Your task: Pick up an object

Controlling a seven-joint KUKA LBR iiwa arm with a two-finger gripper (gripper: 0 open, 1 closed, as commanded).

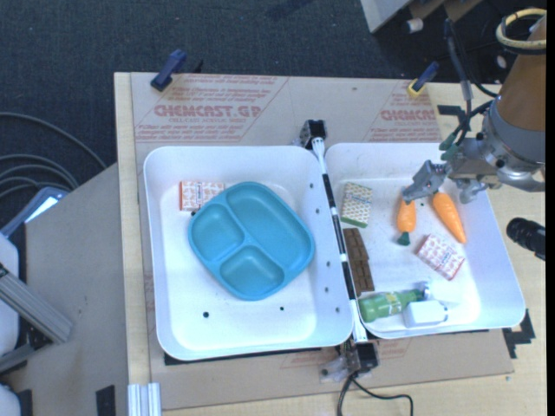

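Gripper [436, 180] hangs above the two carrots [407, 215] in the right bin [503, 297]; whether it is open, I cannot tell. Centre on one carrot, clear of the other, before descending

A single fixed camera looked down from above at a slant, far enough back to take in the whole pale wooden surface [260, 102] and both shallow white plastic bins, the left [165, 258] and the right [499, 276]. Dark carpet lay beyond the far edge, and the grey arm with the orange band [525, 94] entered from the right.
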